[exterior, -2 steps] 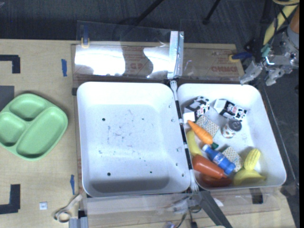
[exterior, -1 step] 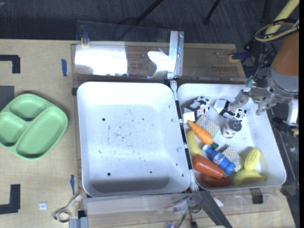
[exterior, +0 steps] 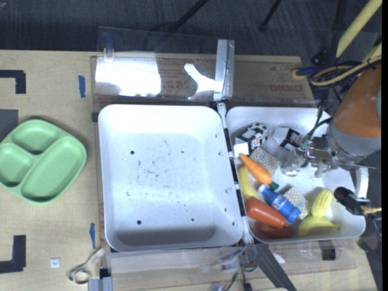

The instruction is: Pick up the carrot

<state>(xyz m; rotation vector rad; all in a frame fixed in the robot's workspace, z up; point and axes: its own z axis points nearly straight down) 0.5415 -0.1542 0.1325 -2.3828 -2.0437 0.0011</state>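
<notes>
Camera view: two white bins side by side on the counter (exterior: 48, 71); taking the right bin (exterior: 357, 229) as the landmark. Carrot (exterior: 256, 168) lies in its left half, near the wall shared with the left bin (exterior: 163, 168), tilted, orange, with the thick end toward the bin's middle. Just below the carrot: a yellow banana-like piece (exterior: 245, 185) along the left wall, a blue-capped bottle (exterior: 280, 202), and a red-orange item (exterior: 265, 213) toward the near-left corner. A corn cob (exterior: 321, 204) and another yellow piece (exterior: 316, 225) sit in the near-right part. Black-and-white clutter sits at the far-left corner. Arm (exterior: 357, 117) comes in over the bin's right side, orange band above the rim. Hand (exterior: 303, 160) hangs over the bin's middle, right of the carrot and apart from it; can't tell whether it's apart or together, too much clutter and blur around it. Green divided plate (exterior: 41, 160) rests on the counter, far left of the bins.
</notes>
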